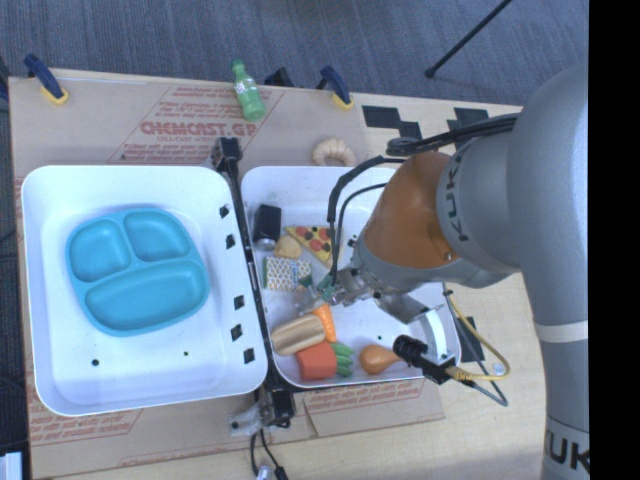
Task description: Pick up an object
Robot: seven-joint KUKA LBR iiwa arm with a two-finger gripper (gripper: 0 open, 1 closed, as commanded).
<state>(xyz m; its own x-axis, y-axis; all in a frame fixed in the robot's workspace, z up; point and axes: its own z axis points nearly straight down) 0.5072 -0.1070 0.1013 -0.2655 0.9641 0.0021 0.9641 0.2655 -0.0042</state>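
Observation:
The right bin (300, 180) holds several toy foods: a pizza slice (310, 240), a patterned packet (286, 272), a black can (266, 224), a hot dog bun (297, 333), a carrot (325, 322), a red block (316, 361) with green beside it, and an orange-brown piece (377, 358). My gripper (334, 290) is low inside this bin, just above the carrot and right of the packet. The wrist hides its fingers.
The left bin (60, 368) carries a blue divided plate (138, 269). A green bottle (247, 91) and a doughnut-like ring (334, 152) lie on the cardboard behind the bins. Clamps line the divider between the bins. A black cable plug (420, 356) sticks out over the right bin's front corner.

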